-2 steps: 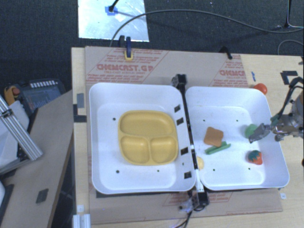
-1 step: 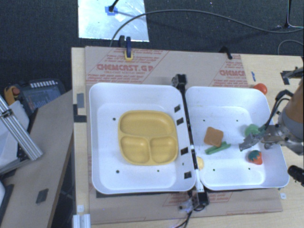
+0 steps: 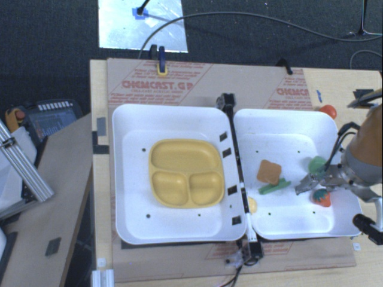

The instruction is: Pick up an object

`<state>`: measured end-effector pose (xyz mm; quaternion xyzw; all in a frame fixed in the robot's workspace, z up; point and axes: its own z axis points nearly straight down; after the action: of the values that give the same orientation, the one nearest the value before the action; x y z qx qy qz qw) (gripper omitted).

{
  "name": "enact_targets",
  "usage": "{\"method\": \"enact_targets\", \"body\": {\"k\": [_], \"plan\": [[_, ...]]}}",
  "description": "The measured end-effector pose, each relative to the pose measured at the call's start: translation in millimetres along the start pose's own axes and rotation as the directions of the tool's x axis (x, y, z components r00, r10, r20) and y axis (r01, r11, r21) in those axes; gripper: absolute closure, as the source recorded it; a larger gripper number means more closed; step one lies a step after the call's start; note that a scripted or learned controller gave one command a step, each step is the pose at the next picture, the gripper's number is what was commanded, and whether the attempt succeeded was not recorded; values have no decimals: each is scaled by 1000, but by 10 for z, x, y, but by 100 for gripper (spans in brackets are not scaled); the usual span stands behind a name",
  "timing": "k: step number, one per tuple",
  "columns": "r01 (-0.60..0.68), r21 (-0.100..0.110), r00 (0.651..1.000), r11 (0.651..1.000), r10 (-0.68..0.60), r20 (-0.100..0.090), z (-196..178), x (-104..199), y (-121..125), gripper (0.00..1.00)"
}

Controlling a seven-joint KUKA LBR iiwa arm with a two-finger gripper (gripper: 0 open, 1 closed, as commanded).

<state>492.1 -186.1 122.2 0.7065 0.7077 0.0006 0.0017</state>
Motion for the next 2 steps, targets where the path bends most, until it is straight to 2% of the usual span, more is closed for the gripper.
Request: {"method": "enact_targets", "body": {"k": [1,2], "plan": [[-1,-7,1000,1000,2,5,-142,-22,20,100],[2,-2,1000,1000,-2,1,-575,-44,66,100]]}}
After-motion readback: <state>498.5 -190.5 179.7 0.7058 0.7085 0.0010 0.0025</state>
